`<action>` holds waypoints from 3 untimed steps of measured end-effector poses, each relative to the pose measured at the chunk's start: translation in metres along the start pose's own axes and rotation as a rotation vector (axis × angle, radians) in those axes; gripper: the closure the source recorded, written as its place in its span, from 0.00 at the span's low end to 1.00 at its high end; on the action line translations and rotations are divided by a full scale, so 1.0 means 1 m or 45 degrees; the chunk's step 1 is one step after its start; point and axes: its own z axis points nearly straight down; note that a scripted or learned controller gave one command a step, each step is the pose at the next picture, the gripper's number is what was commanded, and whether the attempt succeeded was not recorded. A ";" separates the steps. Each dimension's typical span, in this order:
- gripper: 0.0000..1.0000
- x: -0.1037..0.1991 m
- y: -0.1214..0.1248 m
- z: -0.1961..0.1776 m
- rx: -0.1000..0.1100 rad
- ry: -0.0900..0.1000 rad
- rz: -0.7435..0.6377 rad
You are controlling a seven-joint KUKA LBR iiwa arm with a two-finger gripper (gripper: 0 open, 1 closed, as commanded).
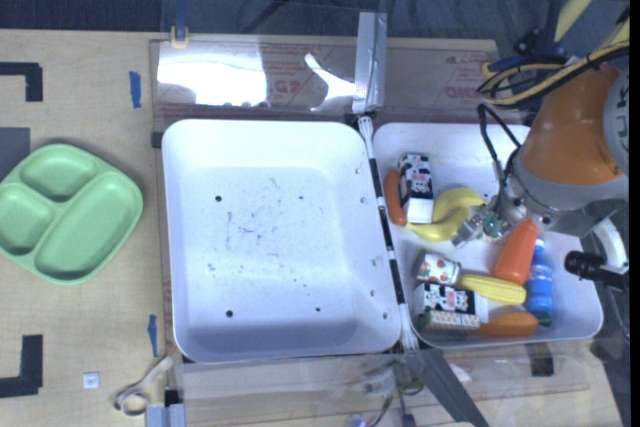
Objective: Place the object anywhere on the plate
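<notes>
The left bin (270,235) was the largest thing on the bench, and beside it the right bin (585,320) held all the small objects. Far to the left, on the wooden bench top (80,335), the green plate (68,212) with three compartments lay well apart from both bins. Nothing was on the plate, so in my judgement the task was at its very beginning: the picking was not yet done, and the carrying across the left bin and the placing were all left.

The arm (570,150) reached into the right bin from the right side, and the gripper (478,227) was low among the objects, just beside the yellow banana (450,210). It seemed to touch the lower end of the banana or to be very near it, but I could not tell which. The tool was too small and too mixed with the objects to judge, so I cannot tell how it stood or if it held something. The banana was probably the object to take, though the orange bottle (514,253) lay also close, and this is only my guess.
</notes>
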 end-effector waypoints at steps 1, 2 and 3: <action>1.00 0.064 0.050 -0.060 -0.001 -0.003 -0.427; 1.00 0.130 0.099 -0.070 0.000 -0.003 -0.366; 1.00 0.142 0.011 -0.083 0.005 0.002 -0.451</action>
